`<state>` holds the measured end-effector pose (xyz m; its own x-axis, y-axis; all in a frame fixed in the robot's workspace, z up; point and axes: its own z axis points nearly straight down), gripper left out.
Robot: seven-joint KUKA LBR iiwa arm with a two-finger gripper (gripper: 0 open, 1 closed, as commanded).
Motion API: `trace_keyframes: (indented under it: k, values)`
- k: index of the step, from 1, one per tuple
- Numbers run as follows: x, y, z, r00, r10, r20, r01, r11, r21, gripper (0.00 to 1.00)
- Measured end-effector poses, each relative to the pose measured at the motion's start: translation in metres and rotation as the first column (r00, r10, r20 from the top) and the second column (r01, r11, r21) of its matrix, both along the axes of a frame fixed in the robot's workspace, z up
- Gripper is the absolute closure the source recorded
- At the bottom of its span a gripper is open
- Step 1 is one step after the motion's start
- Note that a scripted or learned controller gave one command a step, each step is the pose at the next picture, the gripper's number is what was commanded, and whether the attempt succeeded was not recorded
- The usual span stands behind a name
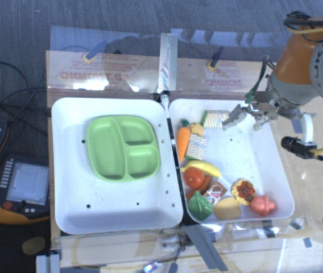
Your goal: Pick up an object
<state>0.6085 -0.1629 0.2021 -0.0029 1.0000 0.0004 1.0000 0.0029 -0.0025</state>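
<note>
Seen from the fixed overhead camera, the grey arm (301, 56) with its orange band reaches in from the right and holds its claw (245, 118) over the upper part of the right bin (278, 158). The two fingers (232, 117) stand apart, with nothing between them.

The toy food lies heaped along the right bin's left and lower sides. A carrot (182, 140) rests against the left wall, a pale speckled block (196, 147) just beside it, and a green-and-white packet (214, 119) sits near the top, just left of the claw. Below them a banana (204, 168) arches over a tomato (194, 178). Along the bottom edge sit a green pepper (200, 205), a yellowish potato-like piece (227, 209), a small round pizza (243, 190) and a reddish-pink fruit (263, 205).

The left bin (70, 198) holds a green divided tray (123, 147), lying flat near its middle. Both bins sit side by side on the worktop (298, 232). On the floor to the left lie a handheld control pendant (22, 189) and dark cables (13, 90).
</note>
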Motion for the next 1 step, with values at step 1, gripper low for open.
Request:
trace_keyframes:
  k: [1]
  values:
    - [-0.0621,0.0067,-0.1091,0.999,0.04,0.003,-0.04,0.999,0.0,0.0]
